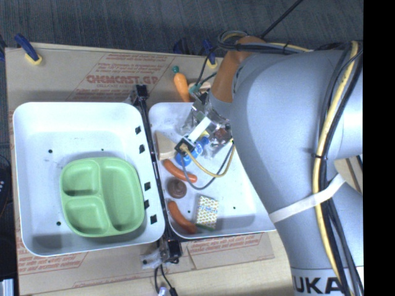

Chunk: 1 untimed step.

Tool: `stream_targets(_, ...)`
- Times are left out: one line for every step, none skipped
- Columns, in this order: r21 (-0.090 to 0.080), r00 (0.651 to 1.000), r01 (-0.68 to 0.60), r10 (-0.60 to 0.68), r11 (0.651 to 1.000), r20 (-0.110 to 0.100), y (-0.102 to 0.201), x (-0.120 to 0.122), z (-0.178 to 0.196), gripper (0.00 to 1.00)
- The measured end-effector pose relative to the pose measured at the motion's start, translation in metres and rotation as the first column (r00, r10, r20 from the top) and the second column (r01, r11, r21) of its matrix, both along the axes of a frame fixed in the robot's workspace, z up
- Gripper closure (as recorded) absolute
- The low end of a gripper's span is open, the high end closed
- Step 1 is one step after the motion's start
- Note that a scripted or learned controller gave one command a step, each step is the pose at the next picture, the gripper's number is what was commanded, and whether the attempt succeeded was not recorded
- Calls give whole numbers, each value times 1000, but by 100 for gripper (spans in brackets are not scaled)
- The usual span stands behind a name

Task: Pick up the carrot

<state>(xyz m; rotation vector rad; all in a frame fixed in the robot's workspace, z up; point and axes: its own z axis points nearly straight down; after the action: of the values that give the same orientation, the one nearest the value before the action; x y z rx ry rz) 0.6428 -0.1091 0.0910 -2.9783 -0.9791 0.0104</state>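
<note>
Grey arm [290, 134] first: reaches in from the right and hides most of the right bin [247, 217]. Under everything, printed cardboard [117, 73] over the bench. Left bin [37, 140] alongside, bearing a green divided plate [102, 196].

Gripper [203, 125] low over the far part of the right bin, near the far rim. Pincer state, wide or narrow, impossible to tell; nothing visibly held.

In the uncovered strip of the right bin:
- a patterned packet [207, 210]
- one reddish sausage [182, 173] near the middle
- a second sausage [181, 217] by the near rim
- a small brown round thing [178, 190] between them

Carrot [181, 87] in neither bin. Lies on the cardboard just beyond the right bin's far left corner, lower end at or touching the rim, close to the gripper but apart from it.

Probably the approach step, grasp not yet made. To do it well:
- Rise clear of the bin wall and shift outward over the rim.
- Turn the pincer across the carrot's narrow width, not along its length.
- Come down at mid-body to avoid squeezing it out along the taper.
- Mind the rim right beside the lower end.
- Mind the sausages too: close in colour and shape, easy to mistake for the target.

Looks: short, orange, tapered, slightly slanted, with a small green stub at the far end. Smooth, probably a toy, so likely slick in a grip.
</note>
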Motion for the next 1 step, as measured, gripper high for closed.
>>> stream_targets(-3, 929, 371, -371, 929, 3, 47, -15, 101, 0)
